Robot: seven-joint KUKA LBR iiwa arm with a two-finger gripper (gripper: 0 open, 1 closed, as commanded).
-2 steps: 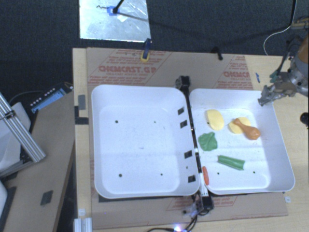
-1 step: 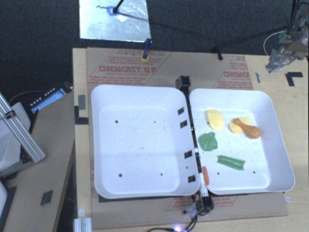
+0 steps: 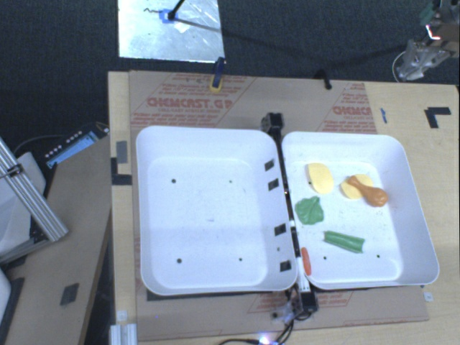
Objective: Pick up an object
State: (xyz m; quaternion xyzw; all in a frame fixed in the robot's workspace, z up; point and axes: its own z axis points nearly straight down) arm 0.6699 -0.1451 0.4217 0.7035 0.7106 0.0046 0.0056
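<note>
The right bin (image 3: 410, 192) holds several small toy foods. A pale yellow oval piece (image 3: 320, 177) lies near its back left. Beside it, to the right, is a tan drumstick (image 3: 366, 190). A green leafy piece (image 3: 310, 210) sits near the left wall and a green pod (image 3: 343, 241) lies in front of it. A small orange-red stick (image 3: 306, 261) rests against the bin's front left rim. My gripper (image 3: 422, 54) hangs at the view's top right, beyond the bench's back edge and far from all the objects.
The left bin (image 3: 208, 214) stands next to the right one, joined by a black divider with clips (image 3: 284, 192). Both rest on a cardboard sheet (image 3: 187, 99). A silver plate (image 3: 171, 20) lies on the dark floor behind, and a metal frame (image 3: 29, 200) stands at the left.
</note>
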